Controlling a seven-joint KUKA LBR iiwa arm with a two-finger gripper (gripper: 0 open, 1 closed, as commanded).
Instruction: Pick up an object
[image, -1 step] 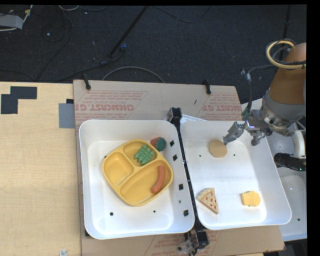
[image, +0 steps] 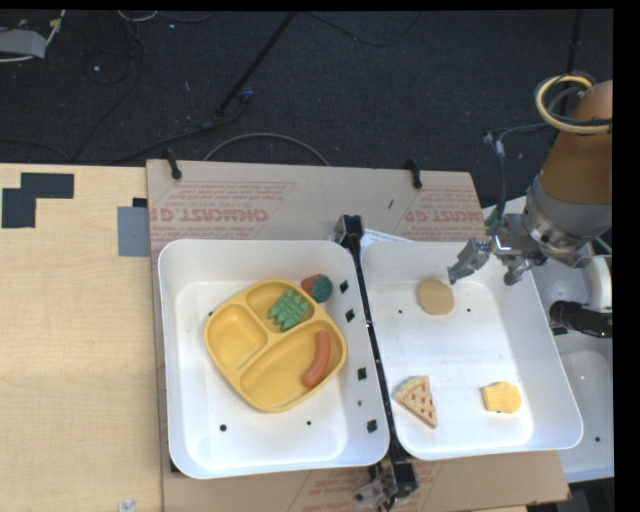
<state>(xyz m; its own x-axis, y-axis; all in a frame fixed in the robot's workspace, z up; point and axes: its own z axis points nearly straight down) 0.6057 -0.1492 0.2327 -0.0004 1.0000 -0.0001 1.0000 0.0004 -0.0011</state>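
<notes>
Spanning the left of the view, the desk (image: 70, 350) is pale wood with a few dark patches near its far edge. A cardboard sheet (image: 300, 205) with red print lies under two white bins set side by side, their inner walls touching along a black divider strip.

The left bin (image: 190, 420) carries a yellow tray (image: 240, 345) with three compartments, turned at an angle. A sausage (image: 318, 358) lies in the tray's largest compartment, close to the right rim. A green vegetable (image: 289, 309) sits in the far compartment, and a small red and green piece (image: 318, 287) rests at the tray's far right rim; whether it lies on the rim or just outside it on the bin floor cannot be told.

The right bin (image: 540, 400) holds three loose things, well apart from one another. A round tan cookie (image: 436, 296) lies near the far wall. A pizza slice (image: 417, 399) lies near the front left, its point aimed toward the front. A yellow cheese block (image: 501, 397) lies near the front right.

The arm (image: 575, 160), grey with an orange band, reaches in from the right over the far right corner of the right bin. Its gripper (image: 490, 257) hangs above the bin's far side, just to the right of the cookie and not touching it. The two fingers stand spread apart, one pointing down toward the cookie, with nothing between them.
</notes>
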